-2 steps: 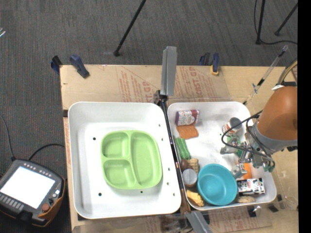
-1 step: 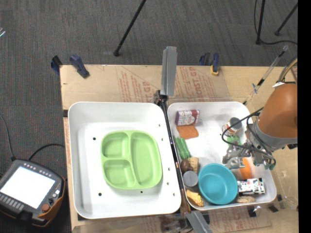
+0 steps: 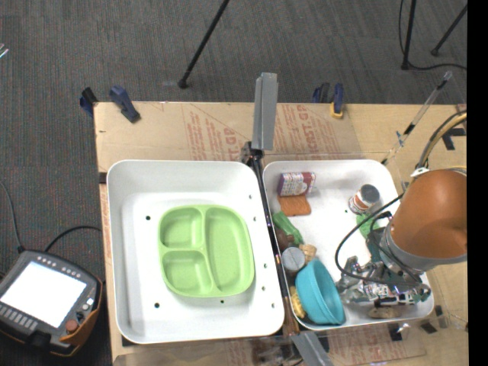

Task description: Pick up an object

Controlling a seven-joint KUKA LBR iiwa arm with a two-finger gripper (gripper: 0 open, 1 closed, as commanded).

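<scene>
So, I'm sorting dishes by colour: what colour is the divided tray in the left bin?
Light green; the divided tray shows plainly in the camera view, lying in the white left bin.

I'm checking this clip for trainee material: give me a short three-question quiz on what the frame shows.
1. True or false: the green divided tray lies in the left bin.
2. Which object lies nearest the gripper? A) the blue bowl B) the purple-labelled can C) the brown pad
3. Fill in: the arm reaches down over the ____ bin.

Key: 1 true. 2 A; the bowl sits tilted at the right bin's near edge, just left of the gripper. 3 right.
</scene>
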